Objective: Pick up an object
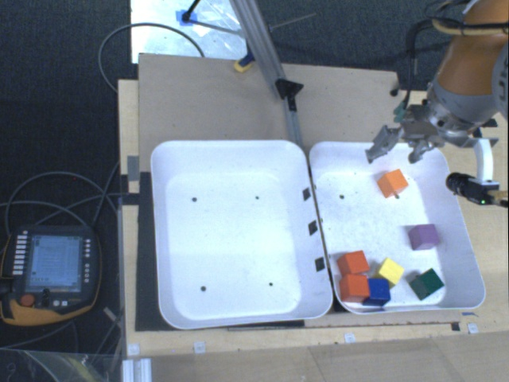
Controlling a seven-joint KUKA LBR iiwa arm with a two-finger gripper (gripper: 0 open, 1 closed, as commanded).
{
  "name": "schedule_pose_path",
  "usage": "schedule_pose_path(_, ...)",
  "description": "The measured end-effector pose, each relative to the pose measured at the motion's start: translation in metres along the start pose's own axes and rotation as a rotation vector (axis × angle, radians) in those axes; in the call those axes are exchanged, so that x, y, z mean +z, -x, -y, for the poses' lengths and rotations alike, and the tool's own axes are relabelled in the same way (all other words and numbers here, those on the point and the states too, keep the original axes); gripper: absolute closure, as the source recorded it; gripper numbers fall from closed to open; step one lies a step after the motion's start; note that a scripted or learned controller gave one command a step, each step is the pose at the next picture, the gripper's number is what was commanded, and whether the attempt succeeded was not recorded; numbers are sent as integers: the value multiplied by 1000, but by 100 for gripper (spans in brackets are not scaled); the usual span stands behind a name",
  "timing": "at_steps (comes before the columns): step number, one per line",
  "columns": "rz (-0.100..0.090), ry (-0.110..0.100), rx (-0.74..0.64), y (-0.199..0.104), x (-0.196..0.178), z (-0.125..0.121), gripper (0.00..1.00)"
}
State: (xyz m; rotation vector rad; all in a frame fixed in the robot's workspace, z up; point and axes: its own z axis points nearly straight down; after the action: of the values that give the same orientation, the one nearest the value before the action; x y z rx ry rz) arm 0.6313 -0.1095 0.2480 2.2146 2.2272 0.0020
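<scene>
My gripper (400, 150) hangs over the far end of the right bin (461, 237), its two fingers spread apart with nothing between them. An orange block (392, 183) lies just below the fingers, apart from them. Further toward the front sit a purple block (423, 235), a green block (427, 283), a yellow block (390, 270), a blue block (378, 290) and two orange-red blocks (354, 274) stacked close together in the near corner.
The left bin (171, 213) stands beside the right one, joined by a dark-clipped divider. A slanted metal pole (266, 50) crosses the back of the bench. A teach pendant (48, 273) lies on the floor at left.
</scene>
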Motion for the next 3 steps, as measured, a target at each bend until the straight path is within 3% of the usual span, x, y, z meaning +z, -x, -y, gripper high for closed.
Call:
schedule_pose_path(1, 0, 0, 0, 0, 0, 0, 0)
schedule_pose_path(3, 1, -4, 4, 12, 113, -13, 0)
